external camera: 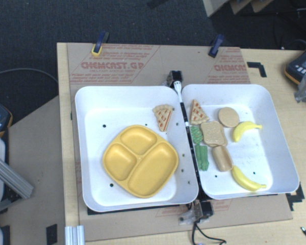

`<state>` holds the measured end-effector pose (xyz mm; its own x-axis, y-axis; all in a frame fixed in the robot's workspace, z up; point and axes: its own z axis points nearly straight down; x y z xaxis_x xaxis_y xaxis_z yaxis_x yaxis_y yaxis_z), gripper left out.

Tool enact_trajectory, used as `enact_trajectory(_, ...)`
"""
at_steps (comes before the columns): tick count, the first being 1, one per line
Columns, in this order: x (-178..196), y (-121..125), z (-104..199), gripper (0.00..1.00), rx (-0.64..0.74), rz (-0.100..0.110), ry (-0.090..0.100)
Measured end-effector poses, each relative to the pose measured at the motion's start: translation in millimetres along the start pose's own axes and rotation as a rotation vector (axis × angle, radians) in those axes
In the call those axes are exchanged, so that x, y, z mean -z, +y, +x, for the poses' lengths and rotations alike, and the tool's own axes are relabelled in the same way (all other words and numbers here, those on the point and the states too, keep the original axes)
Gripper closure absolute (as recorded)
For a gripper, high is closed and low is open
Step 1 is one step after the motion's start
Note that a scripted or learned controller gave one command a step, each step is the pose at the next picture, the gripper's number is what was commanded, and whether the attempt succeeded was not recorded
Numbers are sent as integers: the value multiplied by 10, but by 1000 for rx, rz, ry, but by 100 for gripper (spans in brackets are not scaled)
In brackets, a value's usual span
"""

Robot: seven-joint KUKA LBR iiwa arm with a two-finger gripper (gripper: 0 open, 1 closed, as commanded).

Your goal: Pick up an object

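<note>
Where things lie, camera view: two white bins side by side, left bin [86, 137] and right bin [283, 152].
Left bin: yellow sectioned plate [140, 161] in the middle; waffle wedge [163, 117] near the far right corner.
Right bin: second wedge [197, 112], green pod [199, 147], bread slice [213, 133], round biscuit [228, 117] and brown roll [222, 157] crowded along the left wall, several touching.
Likely pick: lower banana [247, 179], near the front wall of the right bin, just beside the roll but apart from the crowd.
Upper banana [245, 129]: just beside the biscuit.
Handling, judged: toy food, so probably light, stiff, smooth; curved and apt to roll or slip.
Hold: across the narrow thickness at mid-length, not at the tapered ends.
Risk: closeness of the front wall.
</note>
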<state>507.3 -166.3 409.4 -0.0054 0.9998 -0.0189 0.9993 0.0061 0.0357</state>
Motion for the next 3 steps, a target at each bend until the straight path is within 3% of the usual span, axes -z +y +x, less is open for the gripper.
enact_trajectory(3,318,36,-10,100,2,-12,-7)
